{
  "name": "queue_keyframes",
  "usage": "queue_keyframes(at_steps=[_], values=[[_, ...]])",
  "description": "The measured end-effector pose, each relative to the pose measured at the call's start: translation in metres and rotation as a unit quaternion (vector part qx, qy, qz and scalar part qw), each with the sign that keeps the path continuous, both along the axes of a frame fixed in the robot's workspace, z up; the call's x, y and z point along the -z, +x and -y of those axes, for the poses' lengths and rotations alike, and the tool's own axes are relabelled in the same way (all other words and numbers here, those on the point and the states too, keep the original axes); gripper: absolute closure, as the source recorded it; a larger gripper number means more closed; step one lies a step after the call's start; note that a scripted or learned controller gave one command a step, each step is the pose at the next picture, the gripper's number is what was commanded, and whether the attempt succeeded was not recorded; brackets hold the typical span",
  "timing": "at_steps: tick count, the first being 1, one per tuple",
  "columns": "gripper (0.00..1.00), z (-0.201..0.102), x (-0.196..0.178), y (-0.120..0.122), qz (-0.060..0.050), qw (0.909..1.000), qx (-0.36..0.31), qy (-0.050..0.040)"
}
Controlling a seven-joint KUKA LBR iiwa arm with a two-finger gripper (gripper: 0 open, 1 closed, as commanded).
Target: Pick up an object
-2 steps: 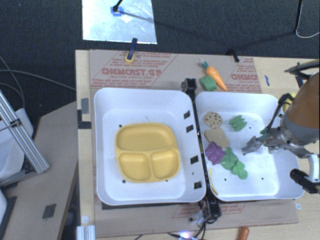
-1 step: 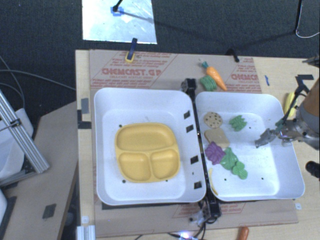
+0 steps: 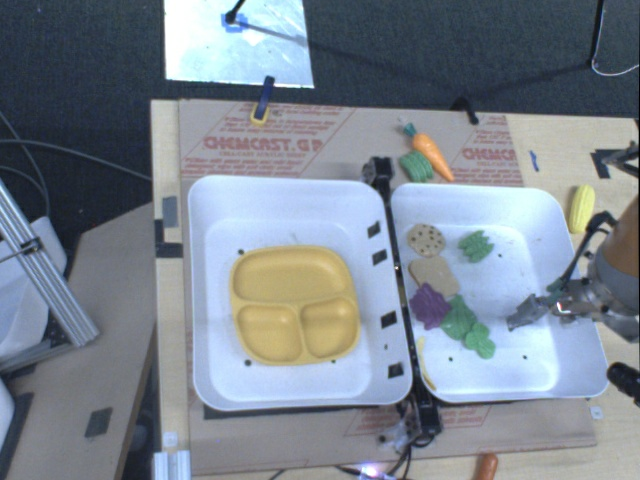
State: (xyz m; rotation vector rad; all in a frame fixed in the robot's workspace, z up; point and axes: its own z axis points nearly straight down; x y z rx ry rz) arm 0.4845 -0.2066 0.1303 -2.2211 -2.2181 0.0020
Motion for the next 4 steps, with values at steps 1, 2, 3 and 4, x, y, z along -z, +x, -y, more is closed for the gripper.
queue_keyframes(at_steps=[1, 2, 3, 4], values=[[0.00, -0.056, 0.047, 0.033, 0.002, 1.0000, -0.005, 0.0000], [1.00, -0.053, 0.034, 0.033, 0.004, 1.0000, -0.003, -0.0006], [0.00, -0.053, 0.034, 0.033, 0.004, 1.0000, -0.002, -0.0006], [0.00, -0.081, 0.047, 0.002, 0.000, 1.0000, -0.002, 0.0008]])
